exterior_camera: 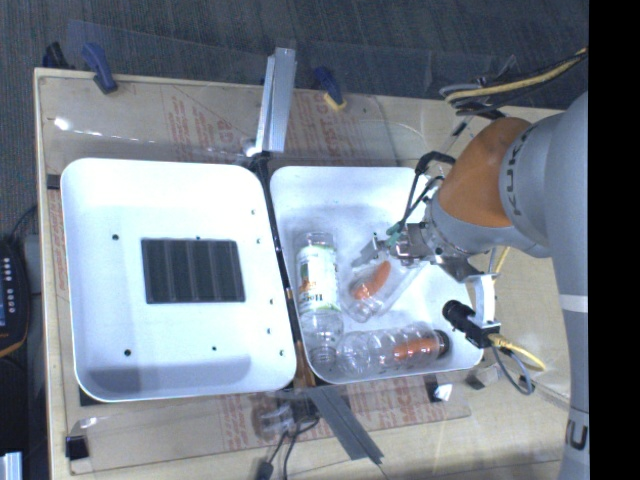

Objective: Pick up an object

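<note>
- Arm [520, 183] reaches in from the right, orange band over the right bin [330, 193], wrist bent down toward the bin's middle.
- Left bin [100, 198] holds a dark ribbed tray [192, 270]; no pick target there.
- Right bin: 3 clear plastic bottles. Green-labelled bottle [318, 286] near the divider, bottle along the front wall [395, 350], tilted bottle with orange inside [378, 283].
- Gripper [395, 251] sits at the tilted bottle's upper end. Cannot tell its opening or whether it grips.
- Judgement: clear, round, slippery; close across the bottle's body, lift slowly.
</note>
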You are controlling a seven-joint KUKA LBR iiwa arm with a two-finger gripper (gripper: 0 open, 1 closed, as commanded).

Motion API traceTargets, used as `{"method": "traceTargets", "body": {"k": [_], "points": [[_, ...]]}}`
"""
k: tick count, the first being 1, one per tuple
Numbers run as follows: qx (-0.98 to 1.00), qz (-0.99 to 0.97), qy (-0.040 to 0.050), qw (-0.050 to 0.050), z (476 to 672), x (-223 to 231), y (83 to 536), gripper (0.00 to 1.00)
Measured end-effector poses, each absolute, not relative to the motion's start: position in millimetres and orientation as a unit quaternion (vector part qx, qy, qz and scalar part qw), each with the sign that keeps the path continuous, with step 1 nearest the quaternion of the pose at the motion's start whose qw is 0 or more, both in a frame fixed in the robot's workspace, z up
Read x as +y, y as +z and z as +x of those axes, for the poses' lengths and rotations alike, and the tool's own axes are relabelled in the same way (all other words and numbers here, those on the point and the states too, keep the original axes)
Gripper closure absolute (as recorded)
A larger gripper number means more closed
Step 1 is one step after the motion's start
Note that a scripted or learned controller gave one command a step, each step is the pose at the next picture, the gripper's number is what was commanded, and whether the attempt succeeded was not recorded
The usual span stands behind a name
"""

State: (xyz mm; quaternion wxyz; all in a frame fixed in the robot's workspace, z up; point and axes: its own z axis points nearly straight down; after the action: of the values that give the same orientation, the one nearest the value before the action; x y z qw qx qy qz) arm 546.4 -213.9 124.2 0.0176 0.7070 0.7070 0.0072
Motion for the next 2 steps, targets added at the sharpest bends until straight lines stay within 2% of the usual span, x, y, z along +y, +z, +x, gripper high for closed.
{"method": "traceTargets", "body": {"k": [1, 2], "points": [[0.722, 0.691, 0.0084, 0.022, 561.9, -216.8, 117.9, 0.00], [0.731, 0.682, 0.0083, 0.022, 569.5, -217.3, 117.8, 0.00]]}}
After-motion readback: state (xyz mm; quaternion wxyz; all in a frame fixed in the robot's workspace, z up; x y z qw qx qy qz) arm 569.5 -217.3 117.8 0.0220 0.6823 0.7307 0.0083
